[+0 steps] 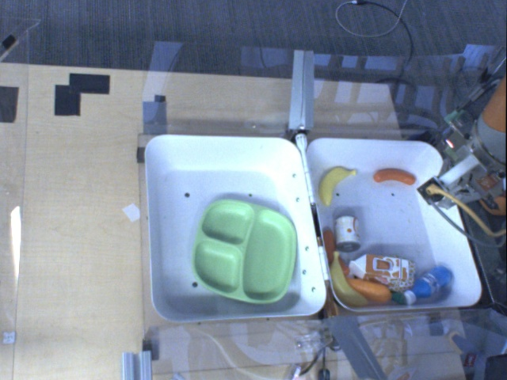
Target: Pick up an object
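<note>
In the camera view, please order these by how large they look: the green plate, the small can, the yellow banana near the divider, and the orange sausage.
1. green divided plate, far the largest
2. yellow banana and orange sausage: they look alike, so I leave them unranked
3. small can, the smallest

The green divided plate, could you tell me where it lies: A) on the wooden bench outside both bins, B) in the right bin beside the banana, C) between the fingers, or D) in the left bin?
D: the green divided plate rests flat on the floor of the left bin.
</note>
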`<state>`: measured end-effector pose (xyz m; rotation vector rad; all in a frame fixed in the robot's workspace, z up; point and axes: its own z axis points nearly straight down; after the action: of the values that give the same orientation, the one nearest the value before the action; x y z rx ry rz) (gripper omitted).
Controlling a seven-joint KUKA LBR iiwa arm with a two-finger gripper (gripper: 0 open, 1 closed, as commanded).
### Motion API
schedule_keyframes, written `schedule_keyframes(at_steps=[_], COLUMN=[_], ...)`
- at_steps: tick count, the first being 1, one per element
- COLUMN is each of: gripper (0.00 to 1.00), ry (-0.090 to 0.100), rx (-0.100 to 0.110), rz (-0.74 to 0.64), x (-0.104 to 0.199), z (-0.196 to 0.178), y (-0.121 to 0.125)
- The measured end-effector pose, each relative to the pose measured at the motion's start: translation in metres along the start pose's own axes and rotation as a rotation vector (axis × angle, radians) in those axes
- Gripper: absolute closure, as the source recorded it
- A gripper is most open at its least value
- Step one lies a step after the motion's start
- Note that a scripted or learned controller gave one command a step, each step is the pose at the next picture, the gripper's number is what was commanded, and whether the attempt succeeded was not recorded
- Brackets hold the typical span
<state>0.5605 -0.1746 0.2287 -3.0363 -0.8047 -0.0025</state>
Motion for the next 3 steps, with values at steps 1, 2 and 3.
schedule_keyframes(at_steps=[1, 2, 3], gripper=[1.00, 1.00, 1.00], ry=[0.001, 0.002, 0.001], rx=[-0.003, -0.003, 0.000], rz=[0.270, 0.307, 0.308], x=[0.031, 0.059, 0.030], z=[0.011, 0.017, 0.020], y=[0.052, 0.067, 0.007])
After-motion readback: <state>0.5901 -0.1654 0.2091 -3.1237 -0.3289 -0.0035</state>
